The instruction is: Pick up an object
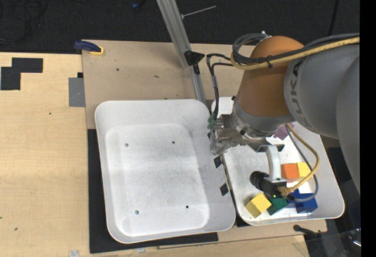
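In the camera view, the grey arm with the orange band (267, 82) leans in over the shallow white bin on the view's right (330, 206). Its two-finger gripper (218, 143) sits low at that bin's inner rim, just beside the second shallow white bin (117, 117) on the view's left. Whether the gripper is open or closed cannot be told, because the wrist covers it from above. Nothing can be seen held in it.

The things to pick all lie away from the gripper, toward the view's lower right of it. A yellow block (257, 206) is nearest, with a small green piece (279, 204) just beside it and a blue block (304, 203) beyond that. An orange block (291, 172) lies a little higher, and a purple piece (286, 130) peeks out close under the wrist.

The main risk is the placement. The gripper is at the rim, not above any block, so a descent here would likely strike the bin wall or close on nothing, and a hard contact could shove or tip the bin. A drift toward the view's left takes it further from every block.

The second risk is crowding — the yellow, green and blue pieces sit so close together that a grasp there may catch two of them, or knock one aside.
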`<move>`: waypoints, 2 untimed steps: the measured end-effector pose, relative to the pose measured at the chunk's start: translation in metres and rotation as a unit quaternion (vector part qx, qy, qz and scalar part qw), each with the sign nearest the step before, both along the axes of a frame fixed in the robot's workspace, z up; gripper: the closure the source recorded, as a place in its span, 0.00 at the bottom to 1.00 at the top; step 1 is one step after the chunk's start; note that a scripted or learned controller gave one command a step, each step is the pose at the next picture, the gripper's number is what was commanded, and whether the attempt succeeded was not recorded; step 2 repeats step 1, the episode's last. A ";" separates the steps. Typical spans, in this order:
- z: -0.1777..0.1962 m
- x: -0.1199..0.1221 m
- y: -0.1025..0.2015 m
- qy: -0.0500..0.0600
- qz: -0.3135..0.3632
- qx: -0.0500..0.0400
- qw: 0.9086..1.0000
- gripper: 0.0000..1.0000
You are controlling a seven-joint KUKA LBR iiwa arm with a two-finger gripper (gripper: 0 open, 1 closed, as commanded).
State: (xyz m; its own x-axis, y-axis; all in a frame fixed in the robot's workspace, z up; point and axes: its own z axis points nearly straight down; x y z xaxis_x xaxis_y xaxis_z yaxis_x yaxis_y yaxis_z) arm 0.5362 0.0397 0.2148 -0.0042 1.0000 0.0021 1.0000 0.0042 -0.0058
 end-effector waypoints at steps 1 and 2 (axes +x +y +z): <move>0.014 -0.017 0.049 -0.001 0.000 0.000 1.000 1.00; 0.014 -0.017 0.049 -0.001 0.000 0.000 1.000 1.00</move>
